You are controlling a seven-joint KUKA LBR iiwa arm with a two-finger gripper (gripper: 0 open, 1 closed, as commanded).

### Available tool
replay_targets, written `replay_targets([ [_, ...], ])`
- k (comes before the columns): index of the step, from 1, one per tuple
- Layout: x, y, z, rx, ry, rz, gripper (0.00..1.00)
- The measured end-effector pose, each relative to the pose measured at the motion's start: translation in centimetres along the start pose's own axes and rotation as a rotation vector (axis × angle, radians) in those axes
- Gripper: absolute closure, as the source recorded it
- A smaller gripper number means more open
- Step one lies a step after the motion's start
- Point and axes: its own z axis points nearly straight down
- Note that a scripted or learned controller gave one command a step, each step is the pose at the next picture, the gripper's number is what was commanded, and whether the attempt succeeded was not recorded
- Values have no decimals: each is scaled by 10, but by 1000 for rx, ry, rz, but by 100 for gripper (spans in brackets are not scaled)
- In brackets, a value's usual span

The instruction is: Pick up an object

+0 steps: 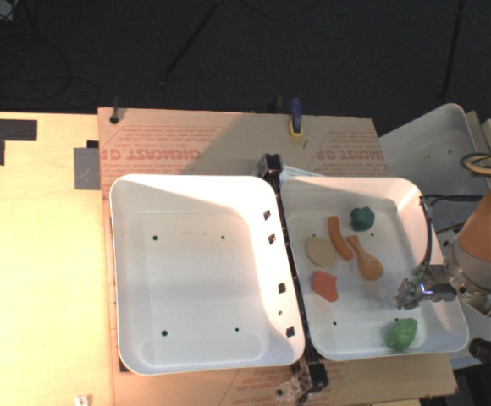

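The right bin [347, 352] holds several small objects: a dark green lump [362, 218], an orange sausage shape [340, 237], a tan disc [320, 251], an orange spoon-like piece [366, 260], a red chunk [326, 286] and a light green lump [402, 334]. My gripper [414, 293] hangs low over the bin's right side, just above the light green lump and right of the spoon-like piece. Nothing shows between its fingers.
The left bin [135, 345] lies beside the right one, with a black clamp strip [281, 260] along the seam between them. Brown cardboard [186, 146] lies under both bins. The arm's orange band [482, 231] is at the right edge.
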Motion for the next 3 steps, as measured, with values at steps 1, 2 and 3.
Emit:
replay_targets([
  [1,17,26,-120,-27,-10,-3,100],
  [2,49,15,-297,-34,-12,-4,100],
  [3,61,61,-47,0,-2,0,100],
])
